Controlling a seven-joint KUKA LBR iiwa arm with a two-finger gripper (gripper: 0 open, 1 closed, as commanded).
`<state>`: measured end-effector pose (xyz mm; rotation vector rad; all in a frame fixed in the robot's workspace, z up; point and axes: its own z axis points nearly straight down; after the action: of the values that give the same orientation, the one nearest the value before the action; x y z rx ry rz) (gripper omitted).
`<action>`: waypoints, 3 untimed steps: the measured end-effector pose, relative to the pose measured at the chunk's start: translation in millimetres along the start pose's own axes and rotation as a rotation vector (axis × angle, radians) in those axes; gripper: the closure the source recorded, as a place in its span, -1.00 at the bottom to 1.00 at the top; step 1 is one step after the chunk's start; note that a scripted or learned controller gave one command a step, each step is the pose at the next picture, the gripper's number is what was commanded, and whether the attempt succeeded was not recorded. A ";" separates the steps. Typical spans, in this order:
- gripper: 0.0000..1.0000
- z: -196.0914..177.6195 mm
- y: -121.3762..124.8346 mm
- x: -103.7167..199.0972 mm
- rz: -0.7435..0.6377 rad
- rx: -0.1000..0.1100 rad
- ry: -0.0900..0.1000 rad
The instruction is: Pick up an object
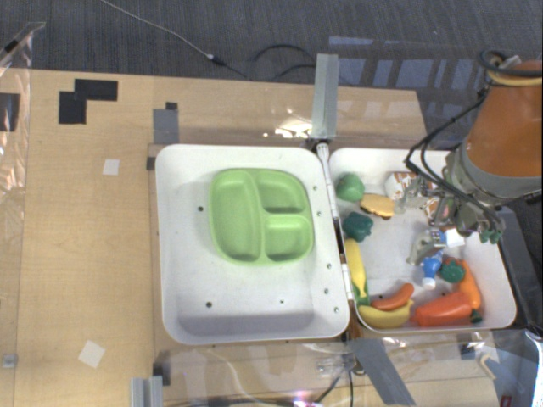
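The right bin (399, 253) holds several toy foods. A light green ball (349, 186), a tan bread piece (377, 204) and a dark green pepper (357, 225) lie at its left. A yellow banana (386, 315), a red chili (395, 296) and an orange carrot (441, 310) lie along the front. My gripper (430, 246) hangs low over the bin's right half, just above a small blue piece (431, 269) and a teal piece (452, 271). The wrist hides what is directly under it.
The left bin (182, 253) holds a green divided plate (260, 214). A second yellow piece (355, 265) lies along the wall between the bins. Another orange carrot (469, 287) sits near the right bin's right rim. Cables hang beside the arm (509, 134).
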<state>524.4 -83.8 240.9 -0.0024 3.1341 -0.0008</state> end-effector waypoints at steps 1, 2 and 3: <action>-1.00 145.0 -56.1 -26.6 -0.035 0.001 -0.003; -1.00 151.2 -70.5 -18.5 0.048 -0.001 -0.006; 1.00 137.9 -69.5 -21.9 0.041 0.001 -0.015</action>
<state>547.4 -153.4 103.2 0.0608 3.1183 -0.0029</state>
